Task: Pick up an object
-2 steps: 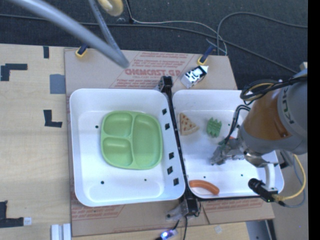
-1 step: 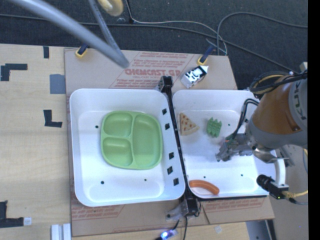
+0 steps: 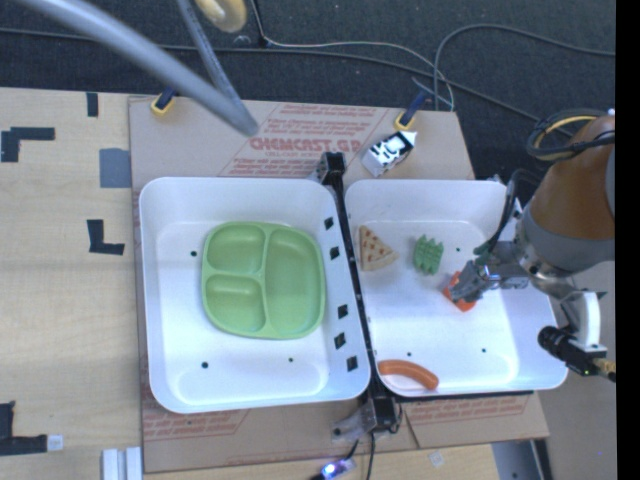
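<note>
My gripper (image 3: 466,288) reaches into the right bin (image 3: 500,203) from the right, low over the bin floor. A small orange-red object (image 3: 464,302) lies right at its fingertips, partly covered by them. A green studded block (image 3: 429,254) sits a little to the upper left of the gripper. A pizza-slice toy (image 3: 375,248) lies near the bin's left wall. An orange sausage-shaped toy (image 3: 408,374) rests by the bin's front edge.
The left bin (image 3: 160,268) holds a green divided plate (image 3: 264,279). A black divider (image 3: 345,268) runs between the bins. Cables and clamps sit behind the bins. The arm's grey and orange body (image 3: 570,218) overhangs the right bin's right side.
</note>
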Robot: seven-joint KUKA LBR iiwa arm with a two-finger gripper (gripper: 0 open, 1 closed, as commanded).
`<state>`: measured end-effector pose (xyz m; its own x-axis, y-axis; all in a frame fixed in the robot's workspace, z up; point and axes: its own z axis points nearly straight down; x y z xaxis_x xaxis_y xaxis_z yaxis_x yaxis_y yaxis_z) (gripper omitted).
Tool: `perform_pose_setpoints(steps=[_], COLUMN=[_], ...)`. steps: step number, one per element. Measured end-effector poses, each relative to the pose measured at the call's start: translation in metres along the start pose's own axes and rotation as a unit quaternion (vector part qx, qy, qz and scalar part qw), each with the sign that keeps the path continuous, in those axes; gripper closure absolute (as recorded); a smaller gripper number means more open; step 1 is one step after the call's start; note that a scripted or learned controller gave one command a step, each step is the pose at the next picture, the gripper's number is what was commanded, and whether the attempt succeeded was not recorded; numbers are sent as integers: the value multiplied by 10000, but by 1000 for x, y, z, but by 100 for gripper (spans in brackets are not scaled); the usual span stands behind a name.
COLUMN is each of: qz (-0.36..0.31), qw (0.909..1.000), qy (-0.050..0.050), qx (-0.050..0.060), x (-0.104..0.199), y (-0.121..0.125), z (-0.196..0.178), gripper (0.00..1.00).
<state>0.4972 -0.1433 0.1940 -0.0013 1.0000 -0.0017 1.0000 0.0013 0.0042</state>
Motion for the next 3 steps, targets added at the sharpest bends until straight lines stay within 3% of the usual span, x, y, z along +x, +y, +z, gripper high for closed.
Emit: perform_pose_setpoints(steps=[1,3], qz=[-1,-18], qw=[10000,10000], qy=[2,10], qx=[4,34], x=[0,112], y=[1,6], z=[-41,-26], gripper=[100,100])
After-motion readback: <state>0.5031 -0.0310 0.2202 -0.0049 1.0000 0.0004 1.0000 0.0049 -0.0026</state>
